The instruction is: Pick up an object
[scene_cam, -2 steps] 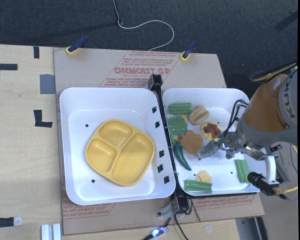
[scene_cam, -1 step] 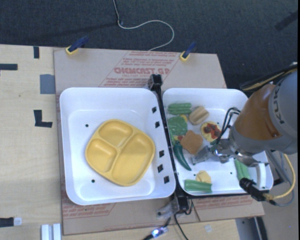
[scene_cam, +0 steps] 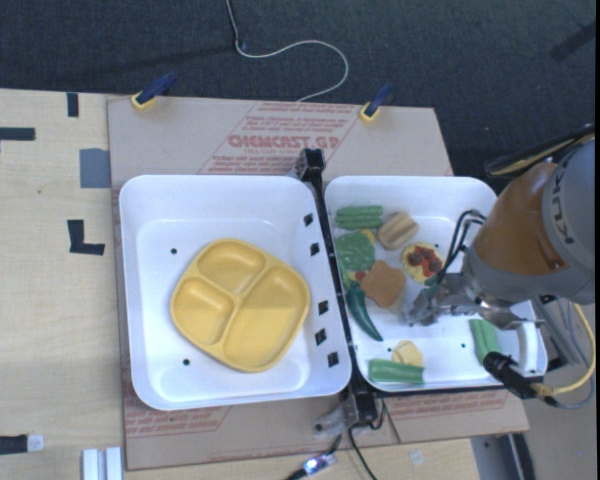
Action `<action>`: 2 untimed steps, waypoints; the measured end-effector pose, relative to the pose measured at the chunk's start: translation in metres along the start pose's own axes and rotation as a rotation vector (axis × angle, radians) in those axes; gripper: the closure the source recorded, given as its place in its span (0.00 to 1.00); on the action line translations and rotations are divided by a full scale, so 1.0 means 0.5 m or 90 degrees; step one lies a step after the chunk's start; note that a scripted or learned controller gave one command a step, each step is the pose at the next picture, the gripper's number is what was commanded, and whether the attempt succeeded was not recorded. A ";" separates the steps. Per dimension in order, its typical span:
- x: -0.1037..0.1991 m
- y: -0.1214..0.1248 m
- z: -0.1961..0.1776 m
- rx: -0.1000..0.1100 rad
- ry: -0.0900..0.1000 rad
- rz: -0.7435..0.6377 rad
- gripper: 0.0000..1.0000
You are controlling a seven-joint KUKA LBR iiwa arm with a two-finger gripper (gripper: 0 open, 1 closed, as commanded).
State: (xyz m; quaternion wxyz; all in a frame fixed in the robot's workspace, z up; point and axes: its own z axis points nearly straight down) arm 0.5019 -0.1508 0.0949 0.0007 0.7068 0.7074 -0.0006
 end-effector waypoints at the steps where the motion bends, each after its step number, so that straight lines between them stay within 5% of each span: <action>1: 0.001 -0.003 -0.083 -0.001 0.001 0.000 1.00; 2: -0.011 -0.013 -0.201 -0.002 0.000 0.000 1.00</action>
